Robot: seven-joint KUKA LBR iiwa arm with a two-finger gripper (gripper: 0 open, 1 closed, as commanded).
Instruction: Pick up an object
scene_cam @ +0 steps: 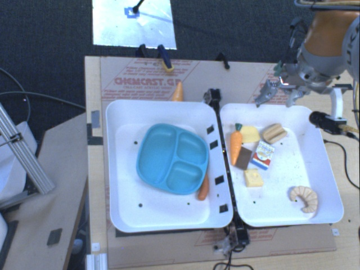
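My gripper (pixel 279 96) hangs over the far rim of the right bin (pixel 329 176), open, with nothing between its fingers. Below it in that bin lie a carrot (pixel 236 143), a yellow piece (pixel 250 134), a tan bread-like block (pixel 274 133), a brown bar (pixel 243 158), a small red, white and blue box (pixel 262 155), a cheese cube (pixel 253 178) and a shrimp-shaped piece (pixel 304 198). The tan block is the nearest to the gripper.
The left bin (pixel 126 128) holds a blue divided plate (pixel 172 157) with a small orange piece (pixel 203 188) at its near right edge. An orange cone (pixel 178 91) stands on the cardboard behind the left bin. A black divider (pixel 219 151) runs between the bins.
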